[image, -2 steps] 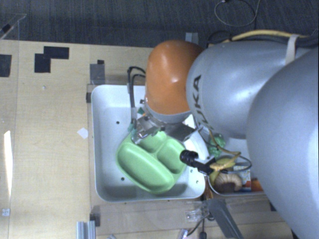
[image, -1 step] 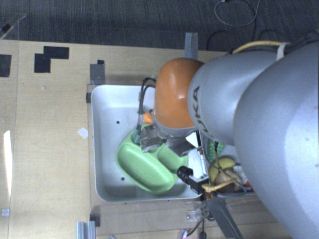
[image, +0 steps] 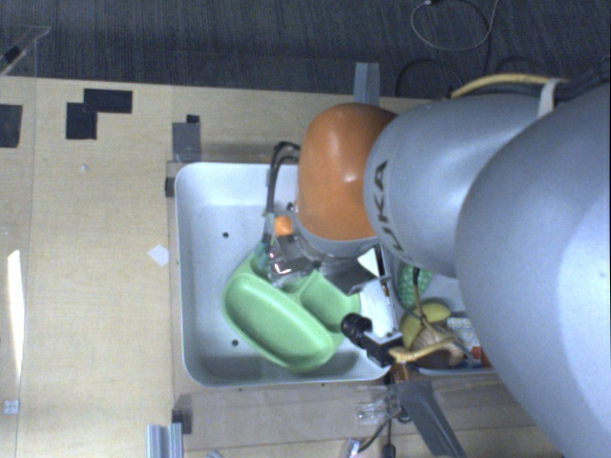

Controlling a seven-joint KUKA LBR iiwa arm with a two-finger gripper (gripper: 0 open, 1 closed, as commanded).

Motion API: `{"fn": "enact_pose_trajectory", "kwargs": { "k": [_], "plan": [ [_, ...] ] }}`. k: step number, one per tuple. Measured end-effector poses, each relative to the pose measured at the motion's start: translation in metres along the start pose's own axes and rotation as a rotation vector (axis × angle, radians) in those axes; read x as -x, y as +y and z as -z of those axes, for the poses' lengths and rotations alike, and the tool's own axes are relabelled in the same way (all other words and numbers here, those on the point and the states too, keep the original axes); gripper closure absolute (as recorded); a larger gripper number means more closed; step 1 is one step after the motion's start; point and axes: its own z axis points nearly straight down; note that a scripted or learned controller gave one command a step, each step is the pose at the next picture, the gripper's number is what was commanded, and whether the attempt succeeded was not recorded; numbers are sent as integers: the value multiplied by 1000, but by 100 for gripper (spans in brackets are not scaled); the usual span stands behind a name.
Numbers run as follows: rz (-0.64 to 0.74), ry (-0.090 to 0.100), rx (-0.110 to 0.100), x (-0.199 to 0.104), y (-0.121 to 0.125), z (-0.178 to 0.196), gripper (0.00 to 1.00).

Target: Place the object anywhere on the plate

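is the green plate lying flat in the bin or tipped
Tipped: the green plate leans at a slant in the left bin, one edge raised beneath the arm.

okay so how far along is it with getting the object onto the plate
Done: the arm has reached over the left bin, with its gripper low beside the green plate. In hand: unclear, since the wrist hides what, if anything, it carries. Left: no object visibly rests on the plate, so placement isn't confirmed.

1. A robotics lab: a large grey industrial arm (image: 477, 227) with an orange band reaches over a pale wooden surface (image: 86, 284).
2. A white bin (image: 205, 256) sits bracketed to it.
3. Loose cables (image: 458, 22) trail over dark carpet beyond the far edge.
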Motion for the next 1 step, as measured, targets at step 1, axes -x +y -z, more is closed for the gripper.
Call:
{"fn": "enact_pose_trajectory", "kwargs": {
  "k": [1],
  "plan": [
    [301, -1, -2, -30, 0, 81, 100]
  ]
}}
